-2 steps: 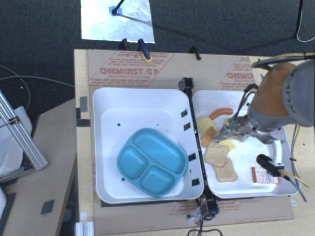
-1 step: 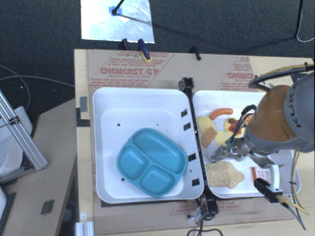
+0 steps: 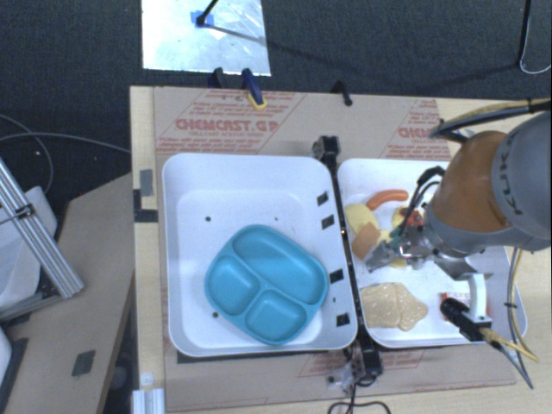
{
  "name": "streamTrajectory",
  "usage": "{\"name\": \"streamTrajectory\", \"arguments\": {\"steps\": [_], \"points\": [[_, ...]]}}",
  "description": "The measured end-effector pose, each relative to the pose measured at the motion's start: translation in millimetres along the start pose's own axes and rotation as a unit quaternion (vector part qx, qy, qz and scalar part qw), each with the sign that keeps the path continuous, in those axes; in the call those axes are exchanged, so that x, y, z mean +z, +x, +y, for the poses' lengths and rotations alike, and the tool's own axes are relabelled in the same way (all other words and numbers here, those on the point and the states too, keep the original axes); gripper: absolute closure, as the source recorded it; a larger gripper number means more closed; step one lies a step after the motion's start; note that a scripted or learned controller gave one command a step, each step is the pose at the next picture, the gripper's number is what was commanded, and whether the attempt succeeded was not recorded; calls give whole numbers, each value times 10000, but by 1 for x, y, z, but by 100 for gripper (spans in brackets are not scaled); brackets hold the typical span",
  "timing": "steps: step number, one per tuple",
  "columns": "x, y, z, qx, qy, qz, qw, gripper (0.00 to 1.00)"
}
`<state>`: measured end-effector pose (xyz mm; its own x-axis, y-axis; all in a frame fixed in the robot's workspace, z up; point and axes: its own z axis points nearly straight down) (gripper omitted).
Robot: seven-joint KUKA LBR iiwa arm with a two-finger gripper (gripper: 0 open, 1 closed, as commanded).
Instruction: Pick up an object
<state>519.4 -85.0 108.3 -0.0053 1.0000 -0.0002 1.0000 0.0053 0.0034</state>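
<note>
Grey metal gripper point(image 3: 380, 257) hangs low in the right white bin point(image 3: 431, 172), over a tan wedge-shaped block point(image 3: 366, 241); whether it is parted or closed cannot be told. Blue three-compartment plastic plate point(image 3: 266, 284) lies in the left white bin point(image 3: 241, 179).

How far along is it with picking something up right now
Done: the arm has reached into the right bin, its gripper low among the toy food near a yellow piece. In hand: nothing visibly held. Left: a grasp and lift. The orange sausage and tan flat piece lie loose; the blue tray sits in the left bin.
</note>
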Motion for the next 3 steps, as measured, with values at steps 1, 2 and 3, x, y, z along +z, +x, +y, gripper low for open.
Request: {"name": "streamTrajectory", "arguments": {"steps": [1,2,3], "points": [[-10,-1,0,9,-4,1,10000,100],[-80,54,18,-18,-20,5,10000,100],[-76,108,-31,-20,31,17,10000,100]]}}
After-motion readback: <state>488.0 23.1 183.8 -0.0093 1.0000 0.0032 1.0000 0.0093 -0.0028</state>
